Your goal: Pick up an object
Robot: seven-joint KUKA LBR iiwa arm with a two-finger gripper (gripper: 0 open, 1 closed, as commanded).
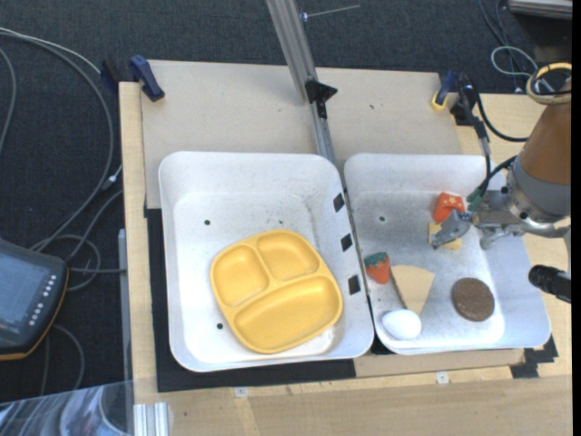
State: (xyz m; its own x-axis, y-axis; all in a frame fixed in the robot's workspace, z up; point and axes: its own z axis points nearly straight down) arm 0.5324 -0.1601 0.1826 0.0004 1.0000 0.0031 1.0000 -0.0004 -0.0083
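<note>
Lower the gripper (465,225) squarely over the orange toy (447,206); finger state cannot be determined, so confirm the fingers are apart first.

The arm (547,166) has a rounded body section in orange-brown, followed by a grey cylindrical wrist segment with a lighter grey ring at its lower rim. The pincer (465,225) is a grey metal assembly with angular brackets. A black component projects below the wrist.
</note>
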